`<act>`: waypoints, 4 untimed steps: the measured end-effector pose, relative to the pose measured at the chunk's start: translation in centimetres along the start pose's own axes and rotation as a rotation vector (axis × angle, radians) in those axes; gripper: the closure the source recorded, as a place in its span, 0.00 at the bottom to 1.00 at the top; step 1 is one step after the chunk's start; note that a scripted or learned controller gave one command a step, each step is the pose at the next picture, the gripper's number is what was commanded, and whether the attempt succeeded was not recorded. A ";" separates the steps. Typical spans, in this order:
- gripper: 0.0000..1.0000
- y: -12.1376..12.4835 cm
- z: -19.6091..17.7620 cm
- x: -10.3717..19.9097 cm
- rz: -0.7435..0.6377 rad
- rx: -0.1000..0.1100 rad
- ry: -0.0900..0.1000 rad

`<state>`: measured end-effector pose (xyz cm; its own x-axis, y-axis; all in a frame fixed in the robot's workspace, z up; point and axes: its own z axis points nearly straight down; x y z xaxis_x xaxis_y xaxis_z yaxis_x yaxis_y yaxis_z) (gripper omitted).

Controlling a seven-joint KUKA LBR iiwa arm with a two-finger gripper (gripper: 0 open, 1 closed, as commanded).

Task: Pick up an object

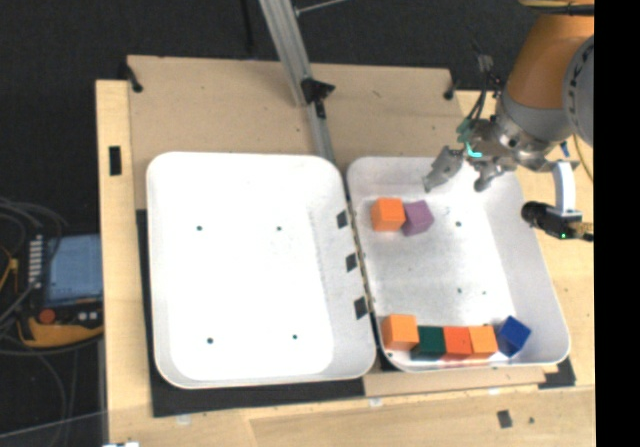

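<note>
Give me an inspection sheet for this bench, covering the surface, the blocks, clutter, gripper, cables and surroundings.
Surface: wooden bench bearing a left bin and a right bin side by side.
Job's things: all in the right bin. Orange block touching a purple block near the top. Along the bottom wall a row: orange block, green block, two more orange blocks, then a blue block turned at an angle.
Clutter: nothing seen in the bins.
Gripper: gripper open over the right bin's top edge, holding nothing.
Cables: black cables left of the bench.
Surroundings: blue device at left, metal pole behind the bins, dark floor.
</note>
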<state>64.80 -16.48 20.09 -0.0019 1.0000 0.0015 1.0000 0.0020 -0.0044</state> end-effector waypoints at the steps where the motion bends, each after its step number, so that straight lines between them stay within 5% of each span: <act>1: 0.00 0.1 -0.4 -0.1 -0.002 -0.004 -0.004; 4: 0.00 1.0 8.7 -0.7 -0.003 -0.007 -0.002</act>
<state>65.77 -17.17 11.39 -0.0046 1.0000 0.0000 1.0000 0.0046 0.0027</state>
